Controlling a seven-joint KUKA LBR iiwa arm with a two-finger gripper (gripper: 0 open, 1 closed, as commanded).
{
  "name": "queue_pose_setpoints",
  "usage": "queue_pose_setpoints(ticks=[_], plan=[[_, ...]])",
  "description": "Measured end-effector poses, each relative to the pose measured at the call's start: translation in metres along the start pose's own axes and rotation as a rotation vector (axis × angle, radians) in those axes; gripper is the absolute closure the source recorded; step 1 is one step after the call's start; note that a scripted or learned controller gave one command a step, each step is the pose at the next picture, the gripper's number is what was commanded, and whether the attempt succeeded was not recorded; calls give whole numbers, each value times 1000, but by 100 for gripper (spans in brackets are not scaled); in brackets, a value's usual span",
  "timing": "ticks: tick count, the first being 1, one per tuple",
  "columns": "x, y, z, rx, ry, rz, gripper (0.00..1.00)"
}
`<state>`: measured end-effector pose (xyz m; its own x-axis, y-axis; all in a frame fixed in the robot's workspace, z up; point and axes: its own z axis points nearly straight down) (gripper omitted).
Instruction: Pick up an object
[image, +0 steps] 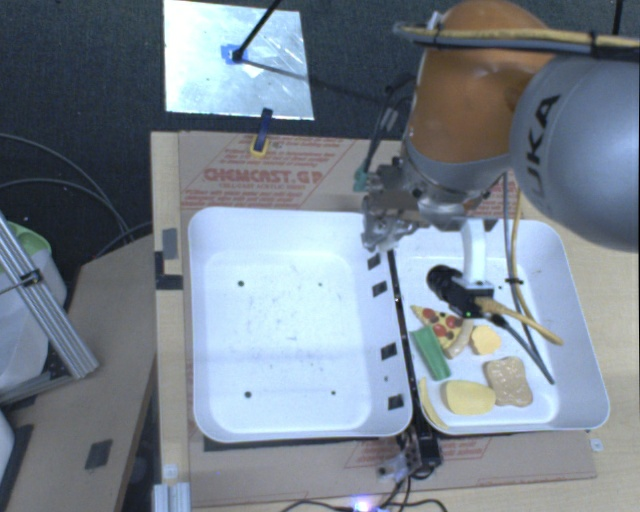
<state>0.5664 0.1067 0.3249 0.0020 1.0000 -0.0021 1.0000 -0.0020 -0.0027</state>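
My gripper (378, 236) hangs over the back end of the ridge between the two bins, under the orange band of the arm. It is well above and behind the objects, and I see nothing in it. The objects lie at the front left of the right bin (570, 300): a toy pizza slice (447, 327), a green strip (432, 353) beside it, a small yellow piece (486, 341), a tan cracker-like piece (509, 381) and a yellow oval piece (468, 398).
The left bin (205, 300) stands beside the right one, on a cardboard sheet (260, 172). A shiny metal plate (238, 60) lies behind the bench. An aluminium frame (45, 320) stands at the far left.
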Motion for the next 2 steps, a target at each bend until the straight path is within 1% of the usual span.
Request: queue_pose_setpoints(ticks=[1, 2], plan=[[17, 21, 135, 9, 0, -4, 100], [59, -13, 62, -6, 5, -9, 100]])
